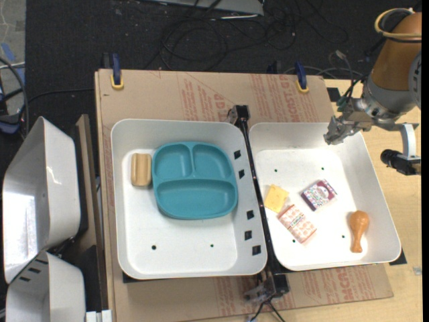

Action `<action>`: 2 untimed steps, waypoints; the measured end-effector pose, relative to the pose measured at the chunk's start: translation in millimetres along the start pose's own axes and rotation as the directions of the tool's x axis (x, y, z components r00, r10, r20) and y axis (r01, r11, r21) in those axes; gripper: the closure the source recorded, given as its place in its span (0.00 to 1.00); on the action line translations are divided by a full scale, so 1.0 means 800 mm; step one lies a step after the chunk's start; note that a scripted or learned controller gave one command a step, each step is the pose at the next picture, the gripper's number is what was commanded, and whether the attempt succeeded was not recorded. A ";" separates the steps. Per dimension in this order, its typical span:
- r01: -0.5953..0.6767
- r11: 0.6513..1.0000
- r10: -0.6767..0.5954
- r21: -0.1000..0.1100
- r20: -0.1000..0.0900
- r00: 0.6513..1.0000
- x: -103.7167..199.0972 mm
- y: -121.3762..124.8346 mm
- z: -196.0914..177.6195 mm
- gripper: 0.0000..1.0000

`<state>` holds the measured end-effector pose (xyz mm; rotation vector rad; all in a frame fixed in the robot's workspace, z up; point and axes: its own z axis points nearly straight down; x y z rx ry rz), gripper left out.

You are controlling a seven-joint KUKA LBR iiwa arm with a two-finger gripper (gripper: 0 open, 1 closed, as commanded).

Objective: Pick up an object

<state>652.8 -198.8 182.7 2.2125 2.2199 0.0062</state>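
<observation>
Gripper point(333, 137) at the upper right corner of the right bin point(375, 180), hanging over the rim at about 1 o'clock from the bin's centre, small and dark against the white wall; open or closed cannot be told, nothing visible in it. Arm point(395, 59) coming in from the right, partly cut off by the frame edge.

In the right bin, four loose things: a yellow cheese wedge point(275, 198) near the left wall at 9 o'clock; touching its lower corner, a pink and white packet point(297, 223) at 7 o'clock; a purple and white packet point(318, 194) near the centre; an orange drumstick point(358, 229) at 4 o'clock, close to the right wall. Print on both packets too small to read.

In the left bin point(134, 247), a teal divided plate point(195, 180) in the upper middle, three compartments, and a tan bread piece point(141, 169) just beside it at 9 o'clock.

Red lettering on the cardboard sheet point(201, 89) under the bins, upside down, not legible with certainty.
</observation>
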 end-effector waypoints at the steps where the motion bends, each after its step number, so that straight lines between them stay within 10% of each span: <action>1: 0.001 1.000 -0.001 -0.001 0.000 1.000 0.010 0.006 -0.077 1.00; 2: 0.001 1.000 -0.001 0.001 0.000 1.000 0.009 0.008 -0.137 1.00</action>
